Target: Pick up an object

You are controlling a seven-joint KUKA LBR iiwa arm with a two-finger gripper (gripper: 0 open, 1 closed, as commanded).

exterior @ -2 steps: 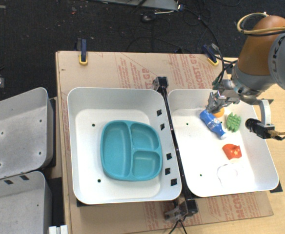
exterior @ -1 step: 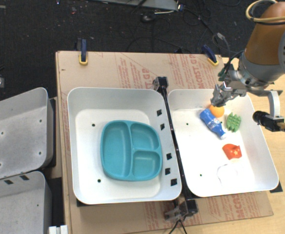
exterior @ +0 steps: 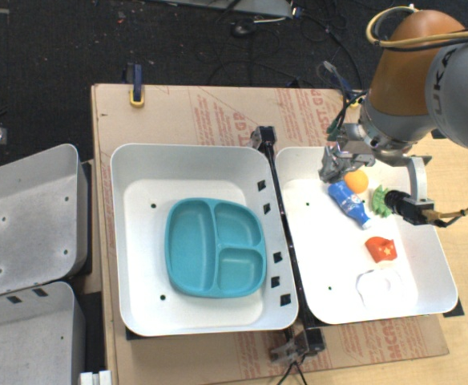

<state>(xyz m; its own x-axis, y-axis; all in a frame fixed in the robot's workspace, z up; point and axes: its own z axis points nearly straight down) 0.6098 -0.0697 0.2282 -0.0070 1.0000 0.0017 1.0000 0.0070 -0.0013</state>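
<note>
Two white bins sit side by side on a cardboard sheet (exterior: pixel 218 111) printed with faint red lettering, too washed out to read. Part of the grey arm's (exterior: pixel 450 87) casing shows large pale letters at the right edge of the frame, cut off and not legible as a whole word.

At centre frame, the left bin (exterior: pixel 130 175) holds a teal plate (exterior: pixel 215 247), smooth plastic, rounded and split into three compartments. It lies flat in the middle of the bin floor, apart from every wall.

On the right of the frame, the right bin (exterior: pixel 426 287) holds a blue tube (exterior: pixel 348 202) with a white end, lying slantwise; an orange ball (exterior: pixel 357 180) touching its upper end; a green piece (exterior: pixel 378 200) just beside the tube to the right; and a red block (exterior: pixel 381 249) lower down, apart from the rest. A faint white shape (exterior: pixel 376 281) lies on the floor below the block.

The gripper (exterior: pixel 336 165) hangs over the upper left of the right bin, just beside the ball and the tube's top end. Whether it is released or clenched cannot be told, and nothing is seen between its tips.

Open floor remains along the right bin's left side and lower edge.
</note>
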